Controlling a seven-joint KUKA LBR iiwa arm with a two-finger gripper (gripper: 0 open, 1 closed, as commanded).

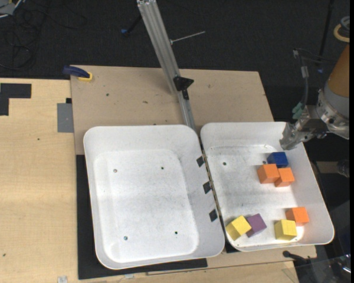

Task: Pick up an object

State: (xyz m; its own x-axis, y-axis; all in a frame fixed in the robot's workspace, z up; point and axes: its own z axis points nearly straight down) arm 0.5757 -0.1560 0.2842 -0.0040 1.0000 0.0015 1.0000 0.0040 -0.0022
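Honestly, from where I stand the grey metal gripper [290, 138] hangs just above the small blue foam cube [277, 158] near the right-hand white plastic bin's [242, 135] far edge, so it should drop straight down, avoiding the neighbouring orange blocks [275, 174].

Wooden bench [23, 175] under two white bins: left bin [144, 135], right bin [242, 131], touching side by side. Slanted aluminium rail [162, 46] behind them. Blue-yellow clamp [78, 72] at bench's far edge.
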